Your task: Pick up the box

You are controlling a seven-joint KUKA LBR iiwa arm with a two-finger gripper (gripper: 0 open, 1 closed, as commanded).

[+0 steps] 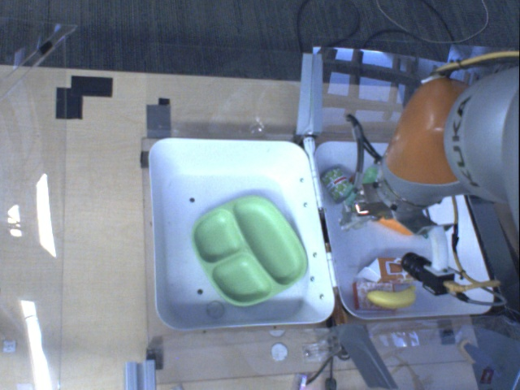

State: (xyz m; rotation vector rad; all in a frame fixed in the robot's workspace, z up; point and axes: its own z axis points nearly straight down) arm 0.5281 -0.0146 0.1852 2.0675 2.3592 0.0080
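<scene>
I see two shallow white plastic bins side by side on the wooden bench (pixel 97 242). The left bin (pixel 175 177) carries a light green plastic plate with three compartments (pixel 249 249), lying near the middle, a little toward the bin's near edge.

The grey arm with the orange band (pixel 435 140) reaches over the right bin (pixel 349 295) and hides a big part of it, including its far right corner. The gripper (pixel 366 208) is low over the middle of this bin, but it is dark and partly covered by the wrist and cables, so I cannot tell how it stands.

The task's thing, a small cardboard box with white and brown-orange print (pixel 388 271), lies near the near edge of the right bin, apart from the gripper. A yellow banana (pixel 390 298) lies just in front of it, touching or overlapping its lower side. A black part with cables (pixel 426 273) covers the box's right end.

An orange carrot-shaped item (pixel 396 227) lies beside the gripper, partly hidden. A small green and white crumpled package (pixel 338 182) sits near the bin's far left corner; I cannot read its label.
</scene>
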